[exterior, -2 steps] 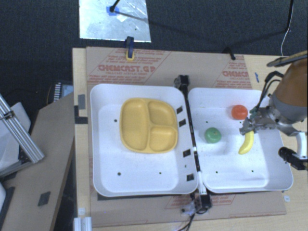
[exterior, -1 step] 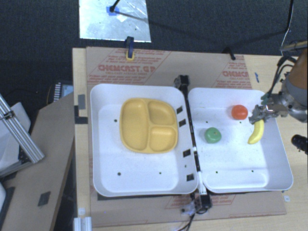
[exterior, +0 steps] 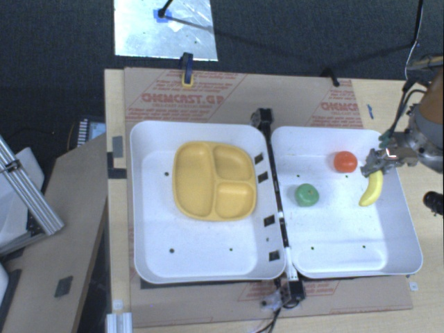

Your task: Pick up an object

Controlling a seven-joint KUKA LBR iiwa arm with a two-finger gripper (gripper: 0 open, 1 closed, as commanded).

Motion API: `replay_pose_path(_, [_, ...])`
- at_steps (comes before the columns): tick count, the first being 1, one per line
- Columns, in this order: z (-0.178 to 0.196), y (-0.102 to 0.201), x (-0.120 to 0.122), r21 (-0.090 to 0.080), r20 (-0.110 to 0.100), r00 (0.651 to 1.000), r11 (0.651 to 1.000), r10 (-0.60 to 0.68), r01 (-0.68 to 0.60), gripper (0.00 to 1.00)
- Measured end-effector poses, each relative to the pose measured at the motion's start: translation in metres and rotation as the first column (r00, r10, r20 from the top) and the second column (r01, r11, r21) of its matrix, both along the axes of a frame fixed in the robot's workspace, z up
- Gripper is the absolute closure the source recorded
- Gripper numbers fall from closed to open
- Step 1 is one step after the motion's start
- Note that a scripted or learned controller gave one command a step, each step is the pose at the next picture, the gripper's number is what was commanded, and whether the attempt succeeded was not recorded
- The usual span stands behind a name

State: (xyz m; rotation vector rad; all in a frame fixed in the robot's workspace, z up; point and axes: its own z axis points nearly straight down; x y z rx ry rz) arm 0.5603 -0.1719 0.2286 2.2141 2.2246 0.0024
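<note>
— Over at the right bin's (exterior: 399, 255) far edge, what is the gripper (exterior: 378, 162) doing?

— It hangs right above the top end of the banana (exterior: 371, 189), which looks to dangle from it, tilted, with its lower tip near the bin floor. The fingers seem closed narrowly on the stem end, but they are small and dark against the arm (exterior: 427, 134), so I judge rather than know that the fruit is pinched between them.

— How will that banana handle?

— It looks like a toy: light, stiff, smooth-skinned plastic. Smooth and curved means slippery, and a hold at the very tip lets it swing or twist out. A grasp across the thicker middle, jaws set crosswise to its length, would be steadier.

— Other candidates?

— An orange ball (exterior: 345, 161) sits just beside the gripper, and a green round piece (exterior: 306, 195) lies nearer the divider. Both are rounded and would roll from a pinch that is off centre. The yellow divided plate (exterior: 214, 180) in the left bin (exterior: 149, 207) is broad and shallow; only its rim offers a hold.

— Fragile?

— Nothing looks so.
</note>
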Motion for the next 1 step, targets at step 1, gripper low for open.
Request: replay_pose_path(1, [0.0027,0.0463,0.0066,0.002,-0.001,1.000,1.000,0.004,-0.004,1.00])
